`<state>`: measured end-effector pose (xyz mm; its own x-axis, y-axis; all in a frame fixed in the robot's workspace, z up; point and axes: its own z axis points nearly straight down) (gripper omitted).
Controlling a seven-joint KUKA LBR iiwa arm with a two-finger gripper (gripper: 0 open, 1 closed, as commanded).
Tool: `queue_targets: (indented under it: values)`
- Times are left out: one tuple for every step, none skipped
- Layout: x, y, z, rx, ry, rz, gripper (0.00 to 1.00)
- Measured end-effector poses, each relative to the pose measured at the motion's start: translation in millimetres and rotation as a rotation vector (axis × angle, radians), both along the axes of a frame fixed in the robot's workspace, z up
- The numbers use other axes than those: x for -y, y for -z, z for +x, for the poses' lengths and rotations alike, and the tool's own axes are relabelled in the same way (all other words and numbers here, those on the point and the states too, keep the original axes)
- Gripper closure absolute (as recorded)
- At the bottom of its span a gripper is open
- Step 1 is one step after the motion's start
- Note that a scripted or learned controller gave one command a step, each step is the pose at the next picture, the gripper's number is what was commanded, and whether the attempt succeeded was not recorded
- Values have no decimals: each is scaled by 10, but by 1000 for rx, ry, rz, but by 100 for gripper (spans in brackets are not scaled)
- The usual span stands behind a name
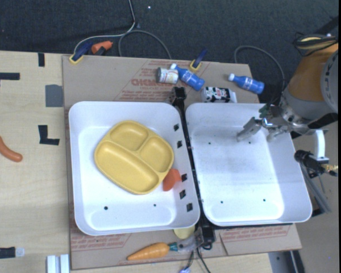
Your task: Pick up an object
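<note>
My gripper [260, 129] hangs over the far right part of the right bin [244, 209]. Its fingers are spread open and hold nothing. In the left bin [82, 129] lies a yellow divided plate [135, 155]. A small orange-red piece [171, 180] rests against the plate's right edge, near the wall between the bins. The arm's orange band [307, 73] shows at the right edge.
Outside the bins lie a carrot [150, 252] at the front, a sausage [7, 148] far left, and two blue bottles [191, 78] [247, 83] and a small black-and-white box [219, 94] at the back. Cables and clamps run behind the bins.
</note>
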<state>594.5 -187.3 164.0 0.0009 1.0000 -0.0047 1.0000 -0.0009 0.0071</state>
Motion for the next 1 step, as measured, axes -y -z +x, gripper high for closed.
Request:
queue_targets:
  values:
    - [-812, 816, -296, -6, -6, 2, 0]
